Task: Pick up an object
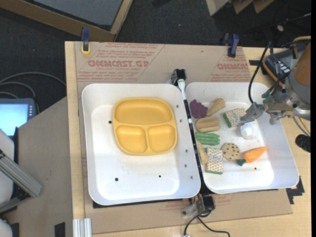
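Observation:
The right bin (281, 174) holds several toy foods. Among them are purple grapes (198, 108), a tan bread piece (216, 105), a bun (207, 125), green pea pods (208, 138) and a round cookie (230, 151). There are also an orange carrot (254, 154), a patterned cracker (215, 160), a green-and-white packet (233, 116) and a small white lump (248, 130). My gripper (262, 115) hangs over the bin's upper right part, open. Its fingers are spread just above and to the right of the white lump, with nothing between them.
A yellow three-compartment plate (145, 125) lies in the left bin (98, 172). A black divider rail (190, 132) runs between the bins. Blue clamps (85, 39) (232, 43) hold the cardboard base at the back. Cables trail by the arm (301, 83) on the right.

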You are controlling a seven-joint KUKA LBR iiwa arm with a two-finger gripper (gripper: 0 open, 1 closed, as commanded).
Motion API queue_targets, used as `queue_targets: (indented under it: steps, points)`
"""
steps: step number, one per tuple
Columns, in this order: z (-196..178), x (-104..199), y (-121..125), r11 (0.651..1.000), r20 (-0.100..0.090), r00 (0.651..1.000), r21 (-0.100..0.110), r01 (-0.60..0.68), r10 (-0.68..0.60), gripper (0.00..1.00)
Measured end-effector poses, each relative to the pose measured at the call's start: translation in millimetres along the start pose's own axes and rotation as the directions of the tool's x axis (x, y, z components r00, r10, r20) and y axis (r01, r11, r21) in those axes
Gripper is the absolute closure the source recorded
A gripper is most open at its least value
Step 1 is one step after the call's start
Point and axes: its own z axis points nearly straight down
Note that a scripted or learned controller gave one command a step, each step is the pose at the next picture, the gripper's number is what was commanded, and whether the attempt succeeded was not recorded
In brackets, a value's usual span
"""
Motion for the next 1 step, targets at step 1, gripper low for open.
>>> queue_targets:
  steps: [1]
  points:
    - [71.8,-49.1,-9.5,1.0,-0.001,1.0,0.008,-0.005,0.005,0.0]
